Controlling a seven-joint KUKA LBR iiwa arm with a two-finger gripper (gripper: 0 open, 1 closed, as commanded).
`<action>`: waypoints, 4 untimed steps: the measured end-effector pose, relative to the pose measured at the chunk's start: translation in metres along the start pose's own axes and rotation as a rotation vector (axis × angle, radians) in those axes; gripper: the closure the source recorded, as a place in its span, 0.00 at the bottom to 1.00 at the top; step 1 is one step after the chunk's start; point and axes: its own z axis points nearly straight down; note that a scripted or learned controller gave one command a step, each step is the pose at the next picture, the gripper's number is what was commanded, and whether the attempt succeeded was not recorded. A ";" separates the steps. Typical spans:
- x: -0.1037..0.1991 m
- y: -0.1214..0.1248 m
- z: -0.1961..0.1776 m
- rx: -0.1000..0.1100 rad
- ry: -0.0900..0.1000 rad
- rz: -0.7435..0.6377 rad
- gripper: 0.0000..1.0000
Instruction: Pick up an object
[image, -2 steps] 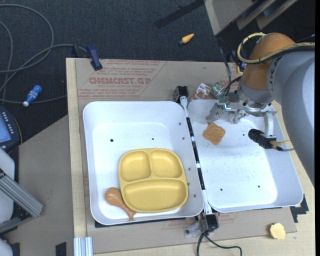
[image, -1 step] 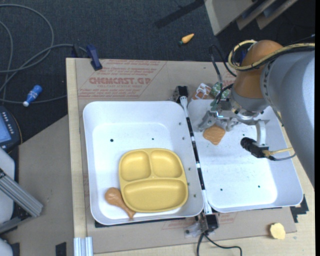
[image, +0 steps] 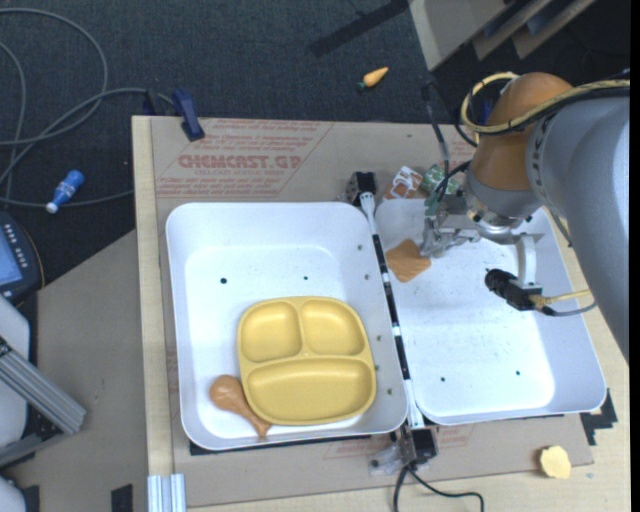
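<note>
- Gripper (image: 437, 238), upper right of centre: you cannot tell its grip.
- Tan piece (image: 406, 263): just beside it, right bin (image: 500, 400), upper-left corner.
- Orange drumstick (image: 233, 397): lower left, part-hidden under yellow plate (image: 305, 360).

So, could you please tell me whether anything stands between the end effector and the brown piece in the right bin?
Nothing visible does. The end effector hangs close over the brown piece, which lies by the right bin's left wall. The yellow plate sits apart in the left bin.
</note>
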 end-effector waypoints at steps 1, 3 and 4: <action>0.030 -0.070 -0.093 0.006 0.003 0.000 1.00; -0.001 -0.012 0.017 0.002 -0.001 0.003 0.00; 0.001 -0.011 0.000 -0.002 -0.001 0.001 1.00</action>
